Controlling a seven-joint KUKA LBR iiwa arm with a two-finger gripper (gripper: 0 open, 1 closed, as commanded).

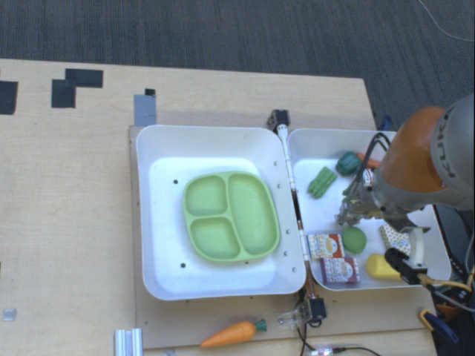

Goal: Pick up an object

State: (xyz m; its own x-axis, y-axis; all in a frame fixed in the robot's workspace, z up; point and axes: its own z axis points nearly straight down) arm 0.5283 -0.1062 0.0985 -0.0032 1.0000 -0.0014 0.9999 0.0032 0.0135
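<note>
The gripper [350, 215] hangs low in the right bin [315, 273], just above the green ball [354, 239]. I can't tell its grip. Next, it should close and lift.

Gripper [349, 215] down in right bin [312, 170], just above green ball [354, 239]. Green divided plate [231, 216] sits in left bin [159, 199]. Toy carrot [231, 334] lies on bench [67, 221] below the bins.

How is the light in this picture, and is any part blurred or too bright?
Camera view: the left bin glares white around the green tray, with wall detail washed out; the arm looks soft and shades the right bin.
</note>
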